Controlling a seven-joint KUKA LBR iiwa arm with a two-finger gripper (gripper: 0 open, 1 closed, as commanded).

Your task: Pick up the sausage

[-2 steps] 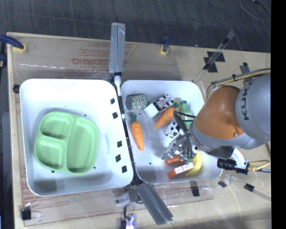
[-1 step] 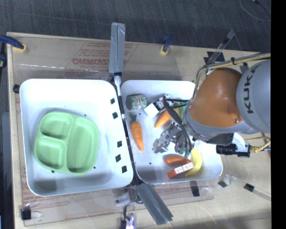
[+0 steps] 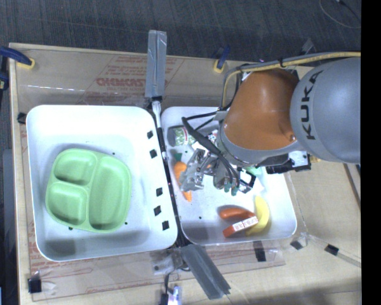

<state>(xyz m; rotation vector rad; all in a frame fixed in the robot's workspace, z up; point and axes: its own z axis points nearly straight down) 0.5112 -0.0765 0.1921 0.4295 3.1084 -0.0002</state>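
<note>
Now sausage [image 3: 232,213] reddish-orange, short, lying beside banana [image 3: 261,213]; tool [image 3: 193,175] state unclear

Two shallow white plastic bins [image 3: 38,138] sit side by side. One light green three-compartment tray [image 3: 89,189], one yellow banana [image 3: 261,213], two reddish-orange sausages [image 3: 232,212] and one small orange carrot-like piece [image 3: 179,169] are visible.

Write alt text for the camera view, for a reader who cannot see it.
The grey and orange arm reaches over the right bin, its gripper low near the bin's left side, apart from the sausage lying beside a banana. The left bin holds a green divided tray.
</note>
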